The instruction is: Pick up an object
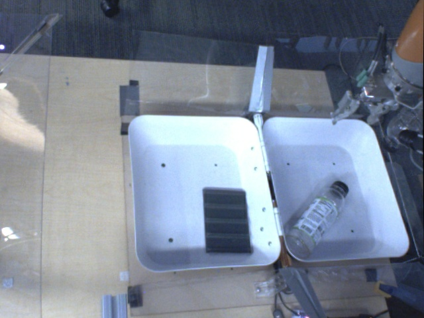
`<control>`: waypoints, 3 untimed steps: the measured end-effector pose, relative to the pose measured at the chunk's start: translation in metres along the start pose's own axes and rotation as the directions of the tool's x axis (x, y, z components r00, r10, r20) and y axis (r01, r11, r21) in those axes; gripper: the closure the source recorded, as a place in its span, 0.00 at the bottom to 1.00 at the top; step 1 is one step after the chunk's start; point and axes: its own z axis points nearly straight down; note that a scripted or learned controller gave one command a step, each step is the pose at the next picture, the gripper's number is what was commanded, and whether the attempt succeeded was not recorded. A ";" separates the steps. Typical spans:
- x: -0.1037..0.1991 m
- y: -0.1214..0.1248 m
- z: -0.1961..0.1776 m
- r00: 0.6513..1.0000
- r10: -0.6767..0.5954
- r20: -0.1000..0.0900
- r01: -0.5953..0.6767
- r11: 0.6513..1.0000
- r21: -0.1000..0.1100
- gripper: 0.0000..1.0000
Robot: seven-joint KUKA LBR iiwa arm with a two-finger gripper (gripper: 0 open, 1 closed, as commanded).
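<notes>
Fingers (361, 105) of the gripper show at the upper right of the view, hanging over the far rim of the right bin under the grey wrist and its orange band (409, 50). They are a small tangle of metal and cable at this size, and whether they are spread or closed cannot be told; nothing is visibly caught between them.

Beneath everything lies the wooden tabletop (79, 197), stretching well away to the fingers' left side of the view. On it sit two shallow white bins side by side, touching along their inner rims. The right bin (311, 144) lies directly below and toward the camera from the fingers. The left bin (165, 144) lies farther off, across the shared rim.

In the left bin, well apart from the fingers, a black ribbed block (227, 220) lies flat on the floor near the bin's front wall.

In the right bin a clear plastic bottle (318, 218) lies on its side, slanted, its dark cap (340, 189) pointing up toward the fingers and its base near the front corner by the shared rim. It rests apart from the fingers, nearer the camera than they are.
</notes>
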 end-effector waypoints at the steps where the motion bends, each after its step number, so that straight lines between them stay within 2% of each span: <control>1: -0.028 0.026 0.052 0.988 -0.153 0.002 0.153 0.988 -0.003 0.00; 2: -0.036 0.026 0.015 1.000 -0.028 0.001 0.028 1.000 -0.004 0.00; 3: -0.040 -0.044 0.124 1.000 -0.024 0.002 0.024 1.000 -0.003 0.00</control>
